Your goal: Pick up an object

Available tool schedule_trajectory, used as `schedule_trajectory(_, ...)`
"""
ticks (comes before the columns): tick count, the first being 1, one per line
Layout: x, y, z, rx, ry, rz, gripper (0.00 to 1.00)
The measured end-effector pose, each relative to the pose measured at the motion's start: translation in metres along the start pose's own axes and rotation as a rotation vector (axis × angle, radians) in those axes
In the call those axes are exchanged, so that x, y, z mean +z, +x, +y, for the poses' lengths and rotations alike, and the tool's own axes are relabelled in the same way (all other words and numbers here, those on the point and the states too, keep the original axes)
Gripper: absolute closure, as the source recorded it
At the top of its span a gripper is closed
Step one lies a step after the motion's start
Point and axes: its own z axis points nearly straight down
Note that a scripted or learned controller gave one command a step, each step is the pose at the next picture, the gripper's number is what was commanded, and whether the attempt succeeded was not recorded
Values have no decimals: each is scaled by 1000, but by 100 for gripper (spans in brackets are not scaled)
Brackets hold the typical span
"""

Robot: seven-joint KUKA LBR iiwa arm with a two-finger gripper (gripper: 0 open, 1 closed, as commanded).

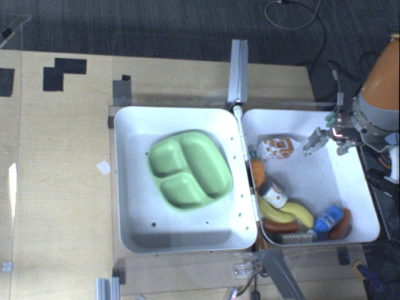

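Nearest, along the right bin's [369, 233] near edge, a banana [286, 213] lies lengthwise left to right among small toys, while the gripper [317, 140], fingers seemingly parted and empty, hovers over that bin's far side above a wooden bench [56, 167].

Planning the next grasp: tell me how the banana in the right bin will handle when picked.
The banana is curved and smooth, so it may pivot or slip between two fingers. It looks like a light toy. It lies packed against other items by the right bin front wall, so neighbours would likely shift too.
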Motion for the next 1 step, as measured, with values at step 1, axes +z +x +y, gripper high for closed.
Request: schedule_trajectory(1, -12, 1, 2, -4, -6, 0, 100)
